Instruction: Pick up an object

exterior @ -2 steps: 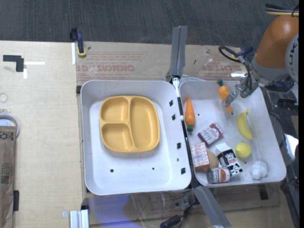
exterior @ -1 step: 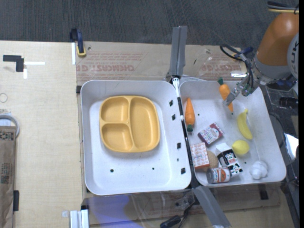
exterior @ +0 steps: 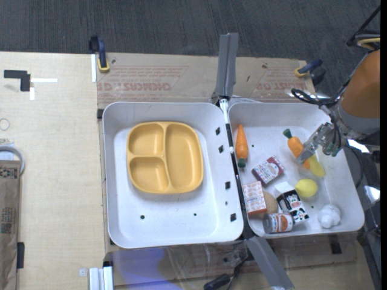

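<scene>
Gripper (exterior: 309,152) is hanging low over the right bin (exterior: 354,189), fingertips pointing toward a small carrot (exterior: 294,144) just beside them and touching a yellow piece (exterior: 315,167) directly beneath. Whether it is clenched or released: cannot tell. Lemon (exterior: 307,188) is sitting near, below the tool; long carrot (exterior: 241,144) is lying well apart to its left.

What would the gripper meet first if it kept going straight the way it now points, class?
The gripper points down-left into the right bin. It would probably meet the small carrot first, or the yellow piece just below its tip; depth is unclear from this single slanted view.
</scene>
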You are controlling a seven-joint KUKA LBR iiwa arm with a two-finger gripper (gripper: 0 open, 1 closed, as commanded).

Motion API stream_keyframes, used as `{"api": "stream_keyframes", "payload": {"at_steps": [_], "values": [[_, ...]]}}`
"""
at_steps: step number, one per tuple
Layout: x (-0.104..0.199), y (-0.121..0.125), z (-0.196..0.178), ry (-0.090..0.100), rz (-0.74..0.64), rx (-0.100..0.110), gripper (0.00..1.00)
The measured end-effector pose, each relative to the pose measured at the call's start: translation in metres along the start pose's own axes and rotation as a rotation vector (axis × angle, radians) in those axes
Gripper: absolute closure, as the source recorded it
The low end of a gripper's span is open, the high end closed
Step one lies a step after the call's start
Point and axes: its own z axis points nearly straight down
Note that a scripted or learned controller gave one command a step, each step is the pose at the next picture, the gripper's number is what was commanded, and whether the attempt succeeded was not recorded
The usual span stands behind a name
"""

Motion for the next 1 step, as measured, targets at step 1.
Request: {"api": "stream_keyframes", "payload": {"at_steps": [1], "values": [[0.0217, 0.0506, -0.1134, -0.002, 0.091, 0.0, 1.0]]}}
